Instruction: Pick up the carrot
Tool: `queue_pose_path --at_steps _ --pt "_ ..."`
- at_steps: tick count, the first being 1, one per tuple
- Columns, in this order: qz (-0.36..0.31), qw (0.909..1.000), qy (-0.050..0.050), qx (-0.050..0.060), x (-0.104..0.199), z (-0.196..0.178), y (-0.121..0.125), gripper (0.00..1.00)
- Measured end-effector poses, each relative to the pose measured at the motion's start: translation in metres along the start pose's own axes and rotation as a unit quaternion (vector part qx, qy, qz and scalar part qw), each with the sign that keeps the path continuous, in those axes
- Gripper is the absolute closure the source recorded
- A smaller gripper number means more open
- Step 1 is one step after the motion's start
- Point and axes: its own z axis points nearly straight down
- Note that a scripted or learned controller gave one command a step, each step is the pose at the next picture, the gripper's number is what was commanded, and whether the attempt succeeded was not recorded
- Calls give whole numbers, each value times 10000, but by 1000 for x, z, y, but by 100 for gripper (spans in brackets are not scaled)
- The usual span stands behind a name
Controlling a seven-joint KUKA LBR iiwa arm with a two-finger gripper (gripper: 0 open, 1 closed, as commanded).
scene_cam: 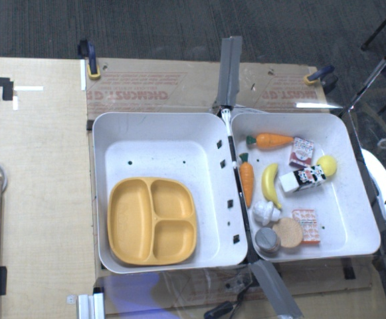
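Two orange carrots with green tops lie in the right bin (352,178). One carrot (272,139) lies crosswise near the bin's back left corner. The other carrot (246,180) lies lengthwise along the bin's left wall, green top toward the back. Neither is touched by anything but the bin floor.
In the right bin also lie a banana (270,185), a lemon (326,166), a black-and-white carton (302,179), two small red packets (301,153), a garlic bulb (264,211), a round cracker (288,232) and a metal can (267,240). The left bin (159,138) holds a yellow divided plate (153,220).
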Motion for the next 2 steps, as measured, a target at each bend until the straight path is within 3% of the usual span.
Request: queue_pose_path --at_steps 1,2 --pt "979 9952 30 -28 0 -20 -15 0" --pt "1248 9922 25 -18 66 -83 63 0"
